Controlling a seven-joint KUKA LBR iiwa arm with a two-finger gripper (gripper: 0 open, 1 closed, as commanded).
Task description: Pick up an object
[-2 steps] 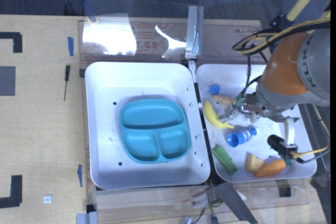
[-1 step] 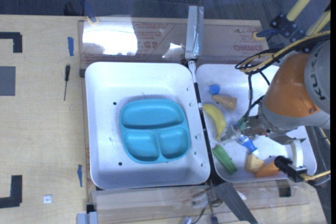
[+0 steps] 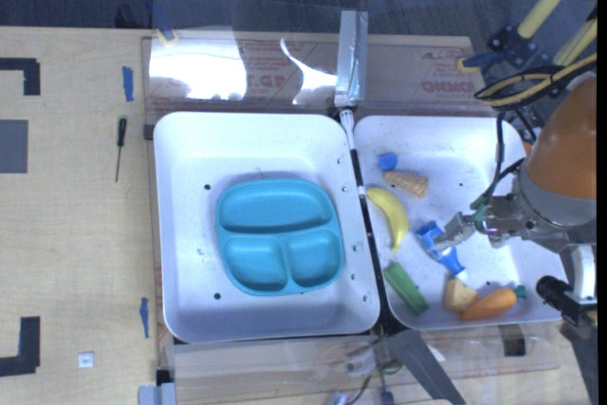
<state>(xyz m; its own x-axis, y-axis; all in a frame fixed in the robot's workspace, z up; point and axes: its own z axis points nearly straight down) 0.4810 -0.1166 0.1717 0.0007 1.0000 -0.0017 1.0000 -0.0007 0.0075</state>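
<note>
The right bin (image 3: 446,133) holds several toy pieces. A yellow banana (image 3: 390,214) lies by its left wall, with a tan cone-shaped piece (image 3: 407,182) and a small blue piece (image 3: 387,162) above it. A green piece (image 3: 405,287) lies near the front left. An orange carrot (image 3: 490,303) and a tan chunk (image 3: 458,293) sit at the front. A blue and white object (image 3: 434,240) lies mid-bin. My gripper (image 3: 456,232) reaches in from the right, low over the bin, its tip right at this blue object's right side.
The left bin (image 3: 180,204) holds a blue divided plate (image 3: 278,233). A ridge between the bins (image 3: 361,204) runs close to the banana. The arm's orange band (image 3: 574,156) and cables (image 3: 531,81) hang over the right bin's right edge.
</note>
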